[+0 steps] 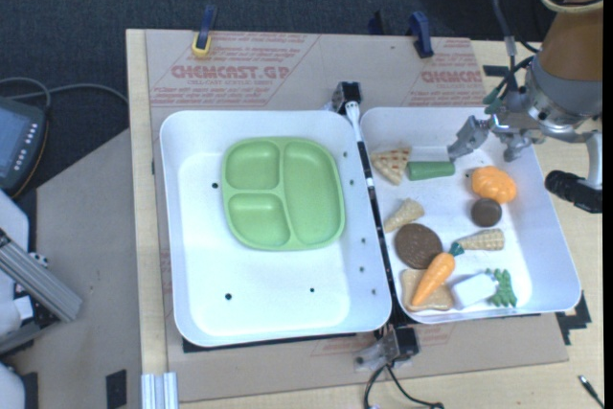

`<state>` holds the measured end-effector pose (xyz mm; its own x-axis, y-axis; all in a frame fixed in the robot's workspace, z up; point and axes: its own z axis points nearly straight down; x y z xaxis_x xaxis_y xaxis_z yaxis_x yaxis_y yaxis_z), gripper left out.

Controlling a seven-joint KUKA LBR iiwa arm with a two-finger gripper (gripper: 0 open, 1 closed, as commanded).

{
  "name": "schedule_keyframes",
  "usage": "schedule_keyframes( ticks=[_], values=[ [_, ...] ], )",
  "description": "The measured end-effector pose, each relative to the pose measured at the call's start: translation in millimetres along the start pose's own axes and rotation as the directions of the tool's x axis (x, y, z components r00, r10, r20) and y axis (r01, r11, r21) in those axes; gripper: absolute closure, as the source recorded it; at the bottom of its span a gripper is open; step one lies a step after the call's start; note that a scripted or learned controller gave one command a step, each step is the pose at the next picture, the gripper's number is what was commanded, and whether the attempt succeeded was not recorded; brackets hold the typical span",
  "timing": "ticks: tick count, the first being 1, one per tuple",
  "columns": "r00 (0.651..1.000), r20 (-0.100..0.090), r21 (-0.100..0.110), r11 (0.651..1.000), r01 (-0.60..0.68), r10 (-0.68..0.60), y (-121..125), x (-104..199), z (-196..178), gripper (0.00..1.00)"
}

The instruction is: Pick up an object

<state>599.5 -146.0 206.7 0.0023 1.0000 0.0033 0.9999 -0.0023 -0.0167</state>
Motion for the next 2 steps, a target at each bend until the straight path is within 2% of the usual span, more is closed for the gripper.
schedule_keyframes(
  ticks=[1,2],
  values=[
    [1.0,0.002,-0.012,1.0,0.003,-0.003,2.3,0.2,-7.1,0.0],
    [1.0,0.0,-0.005,1.0,0.001,-0.001,-7.0,-1.6,52.8,0.0]
  ],
)
